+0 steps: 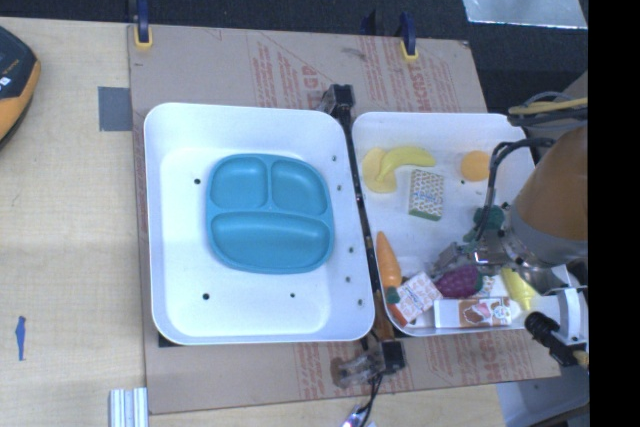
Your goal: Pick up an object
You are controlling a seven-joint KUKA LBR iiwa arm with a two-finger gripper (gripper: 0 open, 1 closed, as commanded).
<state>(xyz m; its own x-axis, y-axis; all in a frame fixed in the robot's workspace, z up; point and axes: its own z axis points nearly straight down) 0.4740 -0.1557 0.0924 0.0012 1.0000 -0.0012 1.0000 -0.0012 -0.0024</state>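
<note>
My gripper (468, 253) hangs low over the front of the right bin (440, 127), at the end of the arm that reaches in from the right. Directly below and in front of it lies a purple bunch of grapes (460, 282). Around the grapes are a white carton (472, 313), a pink-and-white packet (416, 295), a yellow piece (519, 291) and an orange carrot (387, 261). Farther back sit a yellow banana (393, 166), a small patterned box (426, 193) and an orange ball (476, 165). The gripper's body hides whether it touches the grapes.
The left bin (170, 215) holds a blue divided plate (269, 213). The bins' shared wall runs just left of the carrot. Blue clamps (407, 35) pin the cardboard sheet at the back. A yellow-and-black device (14, 80) lies at the far left.
</note>
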